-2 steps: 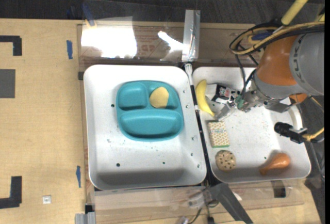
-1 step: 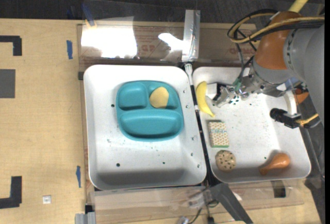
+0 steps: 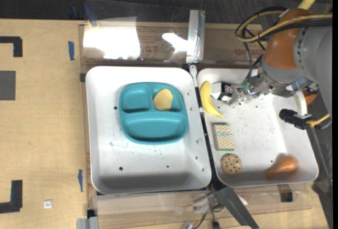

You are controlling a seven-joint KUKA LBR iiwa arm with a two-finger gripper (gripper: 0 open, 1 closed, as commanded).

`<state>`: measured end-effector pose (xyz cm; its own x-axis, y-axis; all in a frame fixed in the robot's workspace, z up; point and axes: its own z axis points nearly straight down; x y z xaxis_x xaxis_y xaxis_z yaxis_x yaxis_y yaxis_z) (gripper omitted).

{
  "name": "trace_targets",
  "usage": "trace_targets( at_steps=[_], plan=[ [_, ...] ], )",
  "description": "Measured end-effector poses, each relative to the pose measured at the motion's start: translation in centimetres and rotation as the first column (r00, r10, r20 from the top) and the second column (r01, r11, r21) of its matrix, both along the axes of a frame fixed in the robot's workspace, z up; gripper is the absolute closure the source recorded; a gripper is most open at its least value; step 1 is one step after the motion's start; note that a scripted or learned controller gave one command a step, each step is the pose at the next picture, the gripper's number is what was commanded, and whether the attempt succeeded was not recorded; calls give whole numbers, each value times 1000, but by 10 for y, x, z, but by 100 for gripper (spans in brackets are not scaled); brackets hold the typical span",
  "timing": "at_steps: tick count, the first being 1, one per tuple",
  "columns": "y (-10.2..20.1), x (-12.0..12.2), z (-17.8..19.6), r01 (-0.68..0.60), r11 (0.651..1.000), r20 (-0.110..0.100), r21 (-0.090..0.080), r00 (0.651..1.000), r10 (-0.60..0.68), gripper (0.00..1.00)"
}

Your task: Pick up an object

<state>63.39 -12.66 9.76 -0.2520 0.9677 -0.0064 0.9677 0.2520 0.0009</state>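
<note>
In the right bin (image 3: 296, 133), a yellow banana (image 3: 207, 99) lies along the left wall near the back. My gripper (image 3: 234, 94) hangs low over the back of this bin, just right of the banana, with a small gap between them. In front of the banana lies a patterned rectangular cracker (image 3: 224, 136), and a round cookie (image 3: 230, 163) sits nearer the front wall. An orange pear-shaped object (image 3: 282, 166) rests in the front right corner. The grey arm with its orange band (image 3: 280, 48) reaches in from the upper right.
The left bin (image 3: 100, 159) holds a teal divided plate (image 3: 153, 122) with a yellow lemon-like object (image 3: 163, 99) in its back right compartment. Black cables (image 3: 253, 25) loop above the arm. A clear plastic sheet (image 3: 137, 38) stands behind the left bin.
</note>
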Motion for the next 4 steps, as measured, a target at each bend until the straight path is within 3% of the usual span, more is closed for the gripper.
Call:
trace_targets(
  at_steps=[1,2,3,4],
  plan=[
    [41,34,89,282,959,2,6,959,-282,100],
    [40,33,88,283,959,0,5,959,-283,0],
    [15,10,-10,261,965,3,7,965,-261,0],
    [16,11,1,258,966,6,6,966,-258,100]
  ],
)
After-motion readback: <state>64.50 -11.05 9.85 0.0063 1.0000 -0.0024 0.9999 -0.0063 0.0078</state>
